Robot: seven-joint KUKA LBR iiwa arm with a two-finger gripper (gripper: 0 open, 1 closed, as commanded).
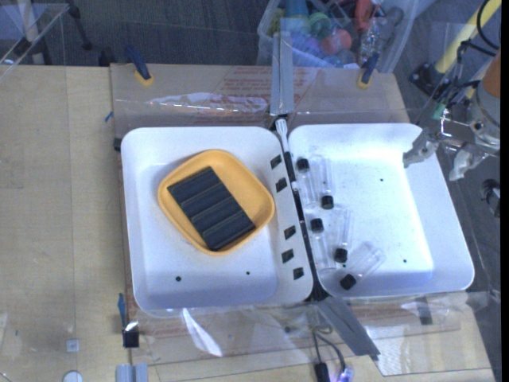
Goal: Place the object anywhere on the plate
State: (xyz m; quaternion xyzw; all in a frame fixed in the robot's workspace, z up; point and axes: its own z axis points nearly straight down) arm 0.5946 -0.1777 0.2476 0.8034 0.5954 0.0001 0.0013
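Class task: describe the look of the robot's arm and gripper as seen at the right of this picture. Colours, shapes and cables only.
The gripper is pale grey metal, with thin angular fingers and a boxy body behind them. Above it the arm appears as a rounded, light form with a hint of orange. Dark cables, and one yellow cable, loop around it. The picture is too blurred to read any markings.

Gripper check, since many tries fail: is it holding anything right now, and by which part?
Nothing is held. The grey two-finger gripper sits at the right white bin's far right edge, while the dark ribbed rectangular block lies on the yellow plate.
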